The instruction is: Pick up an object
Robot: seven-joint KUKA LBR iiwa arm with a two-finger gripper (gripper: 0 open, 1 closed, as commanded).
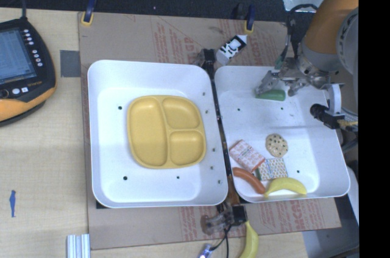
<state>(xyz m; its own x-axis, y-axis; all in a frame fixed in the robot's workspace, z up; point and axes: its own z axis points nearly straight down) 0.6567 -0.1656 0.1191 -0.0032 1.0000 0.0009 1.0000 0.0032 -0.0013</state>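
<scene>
My gripper hangs low over the far part of the right bin, its grey fingers spread to either side of a small green object on the bin floor. At the bin's near end lie a round cookie, a pink packet, a small patterned packet, a hot dog and a yellow banana. None of these is touched by the gripper.
The left bin holds a yellow divided plate. A teach pendant lies at the far left of the bench. Another banana lies outside the bins at the front. A black-and-white tag sits behind the bins.
</scene>
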